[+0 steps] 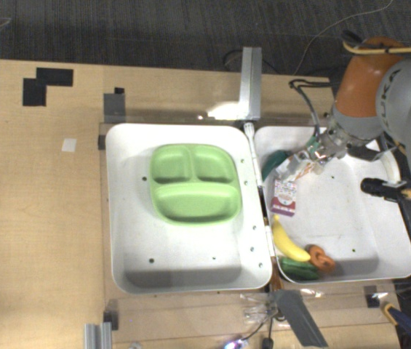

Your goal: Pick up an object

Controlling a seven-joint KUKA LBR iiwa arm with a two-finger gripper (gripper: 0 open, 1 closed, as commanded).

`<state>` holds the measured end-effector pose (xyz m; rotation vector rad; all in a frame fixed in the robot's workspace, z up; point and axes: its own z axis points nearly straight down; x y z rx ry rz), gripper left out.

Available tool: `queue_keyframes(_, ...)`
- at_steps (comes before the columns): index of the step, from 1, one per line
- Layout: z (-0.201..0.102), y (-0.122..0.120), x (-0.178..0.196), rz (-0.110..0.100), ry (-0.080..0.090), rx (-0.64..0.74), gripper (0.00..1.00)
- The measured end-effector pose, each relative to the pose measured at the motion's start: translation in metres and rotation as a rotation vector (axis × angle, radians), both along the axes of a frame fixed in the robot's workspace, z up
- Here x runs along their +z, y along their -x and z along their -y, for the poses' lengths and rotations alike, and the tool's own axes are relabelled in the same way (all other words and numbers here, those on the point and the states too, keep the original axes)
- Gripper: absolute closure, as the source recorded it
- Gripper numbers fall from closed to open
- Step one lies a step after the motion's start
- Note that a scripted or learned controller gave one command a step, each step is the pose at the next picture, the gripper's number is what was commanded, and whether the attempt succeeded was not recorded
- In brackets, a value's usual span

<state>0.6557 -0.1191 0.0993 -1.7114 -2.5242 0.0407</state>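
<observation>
Two bins on my feed | claw low over right bin, back-left area | can't tell its grip state | packet just beside it toward the divider, contact unclear | banana well apart at front-left wall | green tray in left bin

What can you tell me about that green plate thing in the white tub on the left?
The green tray looks like smooth plastic, pale lime, with rounded corners. It has three compartments: two small ones at the far side and one wide one nearer the camera. It lies flat, right side up, on the left bin floor, with nothing in it.
</observation>
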Motion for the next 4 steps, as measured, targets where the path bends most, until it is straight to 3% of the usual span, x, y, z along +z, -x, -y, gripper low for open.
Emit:
queue_keyframes(1, -0.020, 0.076, 0.014, 0.093, 0.038, -0.215, 0.00)
queue_keyframes(2, -0.049, 0.022, 0.088, 0.099, 0.029, 0.017, 0.00)
queue_keyframes(3, -0.016, 0.077, 0.007, 0.112, 0.033, -0.102, 0.00)
queue_keyframes(4, -0.022, 0.156, 0.000, 0.133, 0.035, -0.085, 0.00)
